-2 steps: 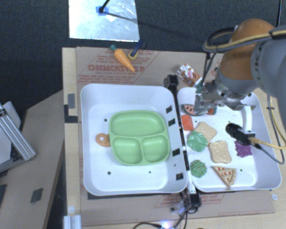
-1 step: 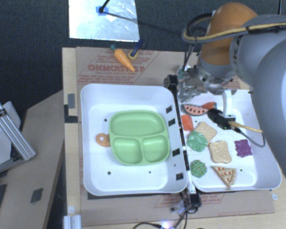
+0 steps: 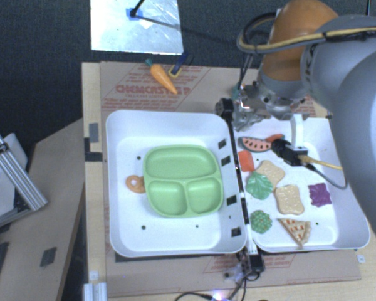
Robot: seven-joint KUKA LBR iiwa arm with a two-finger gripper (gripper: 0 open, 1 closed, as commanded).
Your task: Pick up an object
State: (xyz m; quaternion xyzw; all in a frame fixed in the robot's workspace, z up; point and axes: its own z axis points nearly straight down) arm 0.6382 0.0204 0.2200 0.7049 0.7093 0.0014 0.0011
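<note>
My gripper [image 3: 239, 110] hangs over the far left corner of the right bin [image 3: 348, 224], close to the divider between the bins. Just below it lie a watermelon slice [image 3: 255, 145] and a small red piece [image 3: 276, 138]. Further toward the front are an orange-red piece [image 3: 246, 161], a slice of toast [image 3: 271, 171], a green leaf [image 3: 259, 185], a bread slice [image 3: 289, 199], a purple piece [image 3: 319, 194], a green broccoli-like piece [image 3: 261, 221] and a pizza slice [image 3: 295, 230]. Nothing shows between the fingers.
The left bin [image 3: 122, 227] holds a green divided plate [image 3: 182, 179] and a small orange ring [image 3: 135, 184]. A toy carrot [image 3: 163, 78] lies on the bench behind the bins. A foil sheet [image 3: 136, 17] sits further back.
</note>
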